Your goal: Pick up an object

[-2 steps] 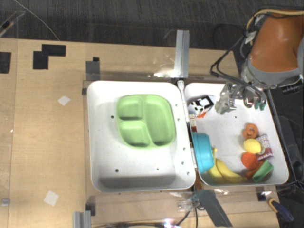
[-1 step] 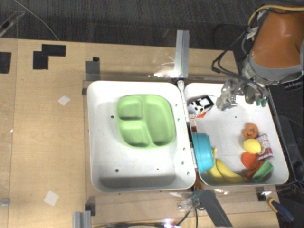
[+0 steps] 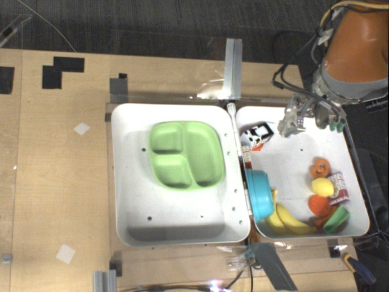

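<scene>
Pale wood covers the table (image 3: 55, 181), and two shallow white bins sit side by side on it, their inner walls touching along the middle. By the table's left half, the left bin (image 3: 130, 224) holds a green divided plate (image 3: 185, 154), lying flat with three compartments, none of them carrying anything.

Toward the table's right edge, the right bin (image 3: 285, 163) holds all the small pieces. A blue bowl (image 3: 260, 193) stands on edge against the bin's left wall, and a yellow banana (image 3: 289, 221) curves along the near wall beside it, its long axis running roughly left to right. Near the bin's right wall a tight column runs from far to near: an orange doughnut-like piece (image 3: 320, 168), a lemon (image 3: 323, 187), a red-orange fruit (image 3: 319, 204) and a green piece (image 3: 336, 219), each touching or just beside the next. A small black-and-white object (image 3: 256, 134) lies in the far left corner of this bin.

The arm's orange band hangs over the far right corner of the table, and the hand (image 3: 298, 123) hovers above the right bin's far edge, holding nothing; I cannot tell how its parts are set. Every candidate lies nearer the table's near edge than the hand does. The doughnut-like piece looks closest, just nearward and slightly right, so a short descent that way seems the likeliest move.
</scene>
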Available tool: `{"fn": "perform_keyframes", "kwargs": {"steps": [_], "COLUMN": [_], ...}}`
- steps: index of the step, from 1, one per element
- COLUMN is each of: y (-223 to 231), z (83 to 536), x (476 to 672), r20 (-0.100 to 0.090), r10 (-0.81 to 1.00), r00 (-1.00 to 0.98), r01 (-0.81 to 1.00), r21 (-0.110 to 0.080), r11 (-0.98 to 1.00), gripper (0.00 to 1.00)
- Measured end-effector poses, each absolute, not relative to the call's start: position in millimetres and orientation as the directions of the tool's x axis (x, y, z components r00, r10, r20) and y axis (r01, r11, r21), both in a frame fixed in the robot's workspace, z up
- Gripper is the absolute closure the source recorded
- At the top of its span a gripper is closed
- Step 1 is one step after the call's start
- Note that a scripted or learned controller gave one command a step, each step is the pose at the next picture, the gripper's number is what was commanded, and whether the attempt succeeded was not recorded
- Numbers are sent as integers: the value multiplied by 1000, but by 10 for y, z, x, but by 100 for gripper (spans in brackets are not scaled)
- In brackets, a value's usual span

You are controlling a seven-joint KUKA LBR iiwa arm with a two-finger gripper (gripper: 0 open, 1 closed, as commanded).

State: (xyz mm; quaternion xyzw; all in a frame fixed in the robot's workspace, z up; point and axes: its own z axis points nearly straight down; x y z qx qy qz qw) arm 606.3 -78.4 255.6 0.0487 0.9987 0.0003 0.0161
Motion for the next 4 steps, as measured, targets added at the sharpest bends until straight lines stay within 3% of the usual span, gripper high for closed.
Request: {"fn": "perform_keyframes", "kwargs": {"steps": [1,2,3,4], "y": [-308,-502,-488,6], "z": [2329,2132,2286,2458], "x": [5623,6504,6536,6664], "r20": [-7,-8,-23,-12], "r10": [-22,31,27,-48], "r00": [-1000,-1000,-999,-999], "r01": [-22,31,27,-48], "r21": [1,1,2,2], "r11": [1000,1000,1000,999], "gripper": [100,100,100,100]}}
